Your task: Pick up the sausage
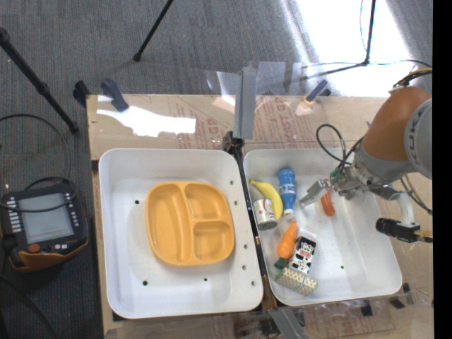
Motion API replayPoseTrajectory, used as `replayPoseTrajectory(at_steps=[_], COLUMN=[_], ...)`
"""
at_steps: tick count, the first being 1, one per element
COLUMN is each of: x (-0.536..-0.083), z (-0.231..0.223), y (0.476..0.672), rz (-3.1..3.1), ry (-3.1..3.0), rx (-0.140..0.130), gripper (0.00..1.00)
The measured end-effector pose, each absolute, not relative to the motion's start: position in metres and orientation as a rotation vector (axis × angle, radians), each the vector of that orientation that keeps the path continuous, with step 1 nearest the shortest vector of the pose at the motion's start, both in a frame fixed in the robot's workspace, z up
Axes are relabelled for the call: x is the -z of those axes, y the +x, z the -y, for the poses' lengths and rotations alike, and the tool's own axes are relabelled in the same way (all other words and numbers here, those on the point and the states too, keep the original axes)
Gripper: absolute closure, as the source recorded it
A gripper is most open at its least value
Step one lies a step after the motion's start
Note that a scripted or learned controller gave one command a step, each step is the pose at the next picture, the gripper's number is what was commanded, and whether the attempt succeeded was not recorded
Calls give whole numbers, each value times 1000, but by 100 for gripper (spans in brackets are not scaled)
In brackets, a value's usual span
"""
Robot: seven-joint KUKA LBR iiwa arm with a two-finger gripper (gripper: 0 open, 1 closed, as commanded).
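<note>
Sausage (328, 205), small and orange-red, sits between the fingers of the gripper (323, 198), closed on it over the right bin (367, 274), near a blue bottle (286, 189) and banana (269, 195).

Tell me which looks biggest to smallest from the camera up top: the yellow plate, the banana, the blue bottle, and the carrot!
1. Yellow plate, far the biggest.
2. Banana.
3. Blue bottle and carrot look about alike, so no ranking between them.
</note>
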State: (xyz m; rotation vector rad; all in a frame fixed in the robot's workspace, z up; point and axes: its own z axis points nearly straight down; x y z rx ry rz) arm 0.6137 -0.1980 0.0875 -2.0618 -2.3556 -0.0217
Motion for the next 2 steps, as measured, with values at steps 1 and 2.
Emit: replayPoseTrajectory(at_steps=[1,2], x=[-98,-203], z=[202,160], y=[613,593], rz=[2358,2379], ry=[-2067,-2053], rx=[12,2], gripper=[100,100])
